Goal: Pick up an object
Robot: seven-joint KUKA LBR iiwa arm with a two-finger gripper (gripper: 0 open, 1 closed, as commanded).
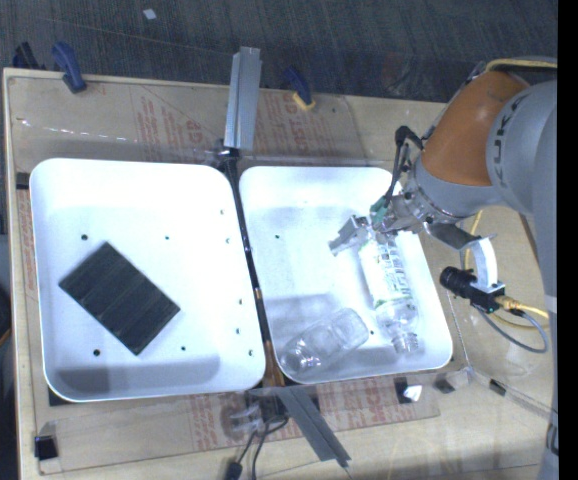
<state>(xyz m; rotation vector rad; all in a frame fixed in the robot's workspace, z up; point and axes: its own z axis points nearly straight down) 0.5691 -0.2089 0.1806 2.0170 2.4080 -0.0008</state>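
Lying nearest me, a clear cup (321, 338) sits at the right bin's (269, 298) six o'clock; a plastic bottle (391, 286) at three o'clock; above it the gripper (361, 230), jaws slightly parted, holding nothing. A dark pad (119, 297) occupies the left bin (49, 268).

two bins sit side by side on the bench (119, 108). a flat slab (119, 297) lies in the left bin (59, 188). in the right bin (289, 193), a bottle (391, 286) lies along the right wall, a cup (322, 339) at the near edge, the gripper (361, 230) above the bottle's far end.
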